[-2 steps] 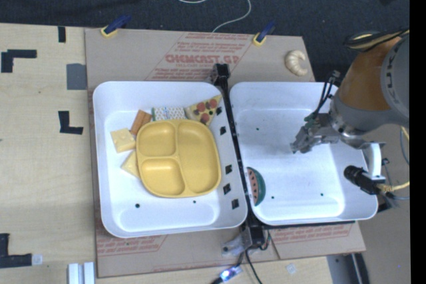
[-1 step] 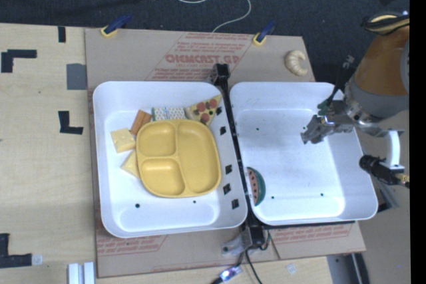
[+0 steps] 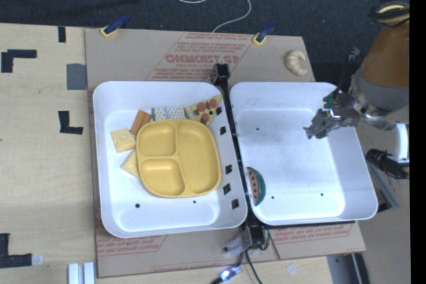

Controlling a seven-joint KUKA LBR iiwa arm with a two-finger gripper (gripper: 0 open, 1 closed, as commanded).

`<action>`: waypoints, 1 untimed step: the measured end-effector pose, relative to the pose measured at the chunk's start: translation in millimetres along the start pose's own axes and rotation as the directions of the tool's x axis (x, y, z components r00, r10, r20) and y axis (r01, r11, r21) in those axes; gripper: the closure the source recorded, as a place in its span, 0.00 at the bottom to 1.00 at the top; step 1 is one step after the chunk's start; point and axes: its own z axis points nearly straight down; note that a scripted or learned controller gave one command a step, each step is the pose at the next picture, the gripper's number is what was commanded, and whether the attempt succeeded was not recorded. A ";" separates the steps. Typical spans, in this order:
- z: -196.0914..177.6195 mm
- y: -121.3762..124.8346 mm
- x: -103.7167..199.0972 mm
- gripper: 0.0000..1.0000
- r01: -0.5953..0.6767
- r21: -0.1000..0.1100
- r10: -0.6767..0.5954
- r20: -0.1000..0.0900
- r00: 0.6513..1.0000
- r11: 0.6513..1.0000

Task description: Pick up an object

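The arm is reaching in from the right, with its gripper (image 3: pixel 319 126) hanging over the far right part of the right bin (image 3: pixel 293 209), and the main risk is a close on nothing: the floor under it is looking bare, while the things to pick are lying well apart from it to the left. The plate (image 3: pixel 178 157) is sitting in the left bin (image 3: pixel 106 143) with crackers (image 3: pixel 123 140) tucked at its left edge and small cards (image 3: pixel 203 108) at its far edge, so a grab there could be sliding off the plate's broad rim. A small round item (image 3: pixel 256 184) is resting against the right bin's left wall (hard to identify), where the wall could be blocking one finger. As for the jaws, they are appearing dark and small against the bin; how wide they are standing cannot be told, and nothing is showing between them.
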 end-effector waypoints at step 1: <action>-5.3 -12.1 60.9 1.00 0.004 0.004 -0.004 -0.002 1.000 1.000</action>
